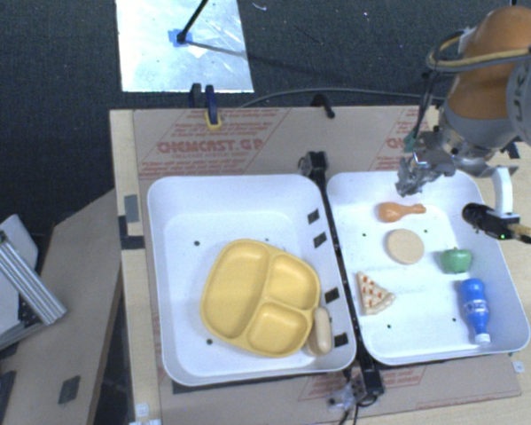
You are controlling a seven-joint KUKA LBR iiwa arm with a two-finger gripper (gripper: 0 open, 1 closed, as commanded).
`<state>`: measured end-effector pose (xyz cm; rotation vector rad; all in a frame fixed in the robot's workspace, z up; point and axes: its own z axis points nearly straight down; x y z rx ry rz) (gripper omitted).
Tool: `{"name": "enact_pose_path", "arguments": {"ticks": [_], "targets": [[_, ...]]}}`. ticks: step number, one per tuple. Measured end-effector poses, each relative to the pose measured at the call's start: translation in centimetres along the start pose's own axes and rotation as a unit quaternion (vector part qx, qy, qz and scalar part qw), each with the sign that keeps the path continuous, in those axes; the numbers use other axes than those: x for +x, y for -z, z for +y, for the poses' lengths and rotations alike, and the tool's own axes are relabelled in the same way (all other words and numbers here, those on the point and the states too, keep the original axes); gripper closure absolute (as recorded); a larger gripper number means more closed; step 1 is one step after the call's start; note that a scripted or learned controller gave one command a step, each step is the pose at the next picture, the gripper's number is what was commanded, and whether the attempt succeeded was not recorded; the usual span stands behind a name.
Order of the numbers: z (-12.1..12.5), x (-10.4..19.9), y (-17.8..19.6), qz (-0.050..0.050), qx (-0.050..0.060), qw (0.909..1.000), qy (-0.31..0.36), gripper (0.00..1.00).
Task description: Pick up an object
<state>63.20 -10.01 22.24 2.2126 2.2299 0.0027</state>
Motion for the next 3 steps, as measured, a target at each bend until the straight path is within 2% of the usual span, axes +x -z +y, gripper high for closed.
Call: {"name": "enact_pose_path", "arguments": {"ticks": [1,3], "targets": [[-0.5,5.8,1.0,0.000,-0.001,1.0000,0.001,1.00],[-3.6,16.9,-0.4,0.000,0.001,1.0000,0.001,1.00]]}}
